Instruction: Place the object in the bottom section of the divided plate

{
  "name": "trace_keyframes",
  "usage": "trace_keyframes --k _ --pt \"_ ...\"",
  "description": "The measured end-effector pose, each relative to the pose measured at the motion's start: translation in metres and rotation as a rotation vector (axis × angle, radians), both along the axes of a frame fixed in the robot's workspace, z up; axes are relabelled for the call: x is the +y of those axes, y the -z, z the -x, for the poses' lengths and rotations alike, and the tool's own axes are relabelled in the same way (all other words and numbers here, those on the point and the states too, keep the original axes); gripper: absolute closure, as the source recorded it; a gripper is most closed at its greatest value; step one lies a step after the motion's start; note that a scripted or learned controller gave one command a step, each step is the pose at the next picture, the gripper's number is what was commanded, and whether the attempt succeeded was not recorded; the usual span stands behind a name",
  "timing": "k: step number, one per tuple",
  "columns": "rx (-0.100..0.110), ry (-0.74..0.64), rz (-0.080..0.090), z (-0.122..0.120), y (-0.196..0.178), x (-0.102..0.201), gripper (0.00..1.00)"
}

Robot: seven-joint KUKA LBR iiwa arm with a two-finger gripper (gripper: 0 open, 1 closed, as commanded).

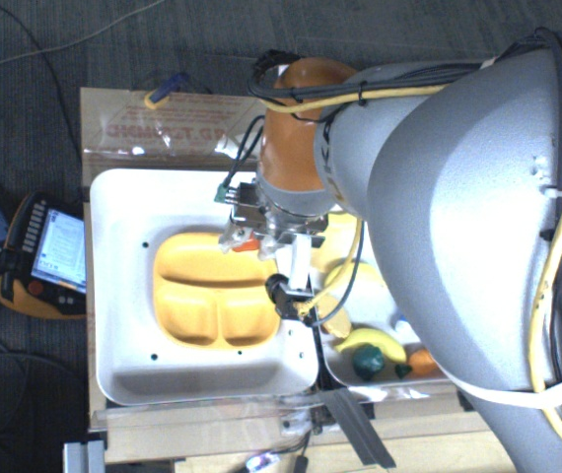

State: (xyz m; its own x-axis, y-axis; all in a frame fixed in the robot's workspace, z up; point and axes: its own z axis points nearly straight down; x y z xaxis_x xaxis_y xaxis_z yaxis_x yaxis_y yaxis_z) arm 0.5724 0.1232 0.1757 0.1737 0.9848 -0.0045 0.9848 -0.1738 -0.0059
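A: Position of the grey arm with the orange band (296, 151)?

B: Reaching in from the right, wrist down over the left shallow white bin (123, 215). Two-finger gripper (261, 246) low above the right edge of the yellow divided plastic plate (212, 289).

A: Grip spread or pressed together?

B: Impossible to tell from this slant; hidden under the wrist and a tangle of black and yellow cables (311, 304).

A: And the object for the plate?

B: Small orange-red piece (247, 246) right at the gripper's end, over the plate's large upper section, near its right rim. Held or merely touching, not clear. Two smaller lower sections of the plate bare and yellow.

A: Plate's place in the bin?

B: Lying flat, roughly in the middle, slightly toward the right wall.

A: Right white bin (335, 368)?

B: Mostly covered by the arm. At its near end, a yellow banana (372, 341), a dark green rounded item (368, 364) just beside it, and an orange rounded item (422, 361) to their right.

A: Around the bench?

B: Brown cardboard sheet with a clear plastic bag (168, 126) behind the left bin. Orange-edged handheld controller with a lit screen (49, 256) on the dark floor to the left.
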Motion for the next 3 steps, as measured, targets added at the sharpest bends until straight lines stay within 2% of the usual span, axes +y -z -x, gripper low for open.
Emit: trace_keyframes --k 1,2,3 --pt "0.000 0.000 0.000 -0.0001 -0.0001 0.0000 0.00" --pt "0.005 -0.002 0.001 0.0002 -0.0072 0.0000 1.00" --pt "0.005 -0.002 0.002 0.0002 -0.0071 0.0000 0.00"
